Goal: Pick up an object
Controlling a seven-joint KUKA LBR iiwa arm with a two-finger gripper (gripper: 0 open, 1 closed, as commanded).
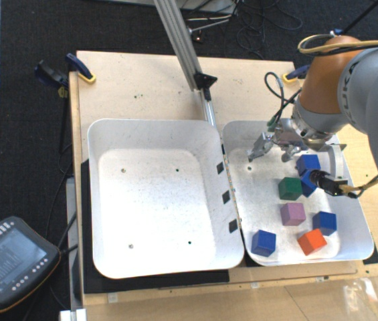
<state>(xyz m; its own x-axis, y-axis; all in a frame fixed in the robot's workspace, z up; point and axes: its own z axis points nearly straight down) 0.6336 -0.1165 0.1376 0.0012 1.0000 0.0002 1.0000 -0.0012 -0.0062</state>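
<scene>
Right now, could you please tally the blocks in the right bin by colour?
Blue blocks: 4
Green block: 1
Purple block: 1
Orange block: 1
Total: 7, all in the right bin

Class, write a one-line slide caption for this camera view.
Arm's gripper hovers over the right bin, beside coloured blocks; left bin alongside.
</scene>
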